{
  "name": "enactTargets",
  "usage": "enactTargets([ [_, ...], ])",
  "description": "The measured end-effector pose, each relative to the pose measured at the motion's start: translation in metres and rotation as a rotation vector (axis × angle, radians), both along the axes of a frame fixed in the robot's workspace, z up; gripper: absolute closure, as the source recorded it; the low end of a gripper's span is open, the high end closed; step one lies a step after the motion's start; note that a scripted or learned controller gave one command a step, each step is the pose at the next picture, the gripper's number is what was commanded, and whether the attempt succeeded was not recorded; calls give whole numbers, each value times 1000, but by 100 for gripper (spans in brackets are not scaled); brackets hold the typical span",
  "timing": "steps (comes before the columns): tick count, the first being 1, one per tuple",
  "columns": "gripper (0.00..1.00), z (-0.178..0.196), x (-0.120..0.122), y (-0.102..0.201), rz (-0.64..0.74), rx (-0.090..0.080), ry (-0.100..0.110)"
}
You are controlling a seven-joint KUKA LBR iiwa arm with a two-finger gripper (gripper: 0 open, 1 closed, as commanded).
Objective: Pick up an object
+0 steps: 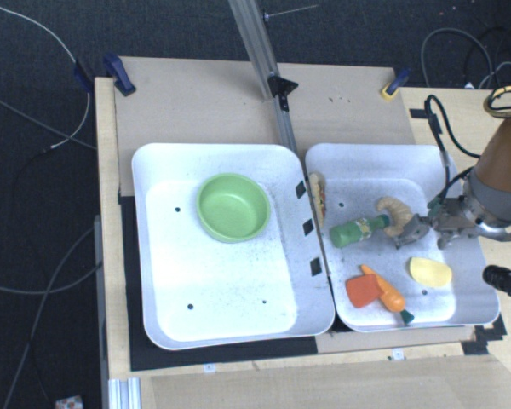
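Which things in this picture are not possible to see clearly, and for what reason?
- Pincer, camera view: small and dark above the right bin; whether it is open or shut cannot be told.
- Arm: cut off by the right edge.
- Curved tan object: too small to identify.
- Flat tan item on the right bin's left wall: too small to identify.
- Green bottle: label too small to read.

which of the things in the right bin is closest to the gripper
The tan curved piece, just left of the gripper. The green bottle, yellow piece and orange toy lie farther off.
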State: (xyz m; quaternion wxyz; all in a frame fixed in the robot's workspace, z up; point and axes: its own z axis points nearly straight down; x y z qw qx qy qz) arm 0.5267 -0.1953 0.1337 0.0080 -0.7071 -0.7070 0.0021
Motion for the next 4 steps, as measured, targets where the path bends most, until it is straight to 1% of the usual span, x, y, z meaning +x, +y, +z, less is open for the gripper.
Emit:
enactTargets([
  [1, 100, 17, 3, -1, 0, -3, -12],
  [2, 100, 81, 13, -1, 2, -10, -25],
  [3, 100, 126, 14, -1, 2, -10, -22],
  [4, 100, 119, 33, 45, 6, -8, -19],
])
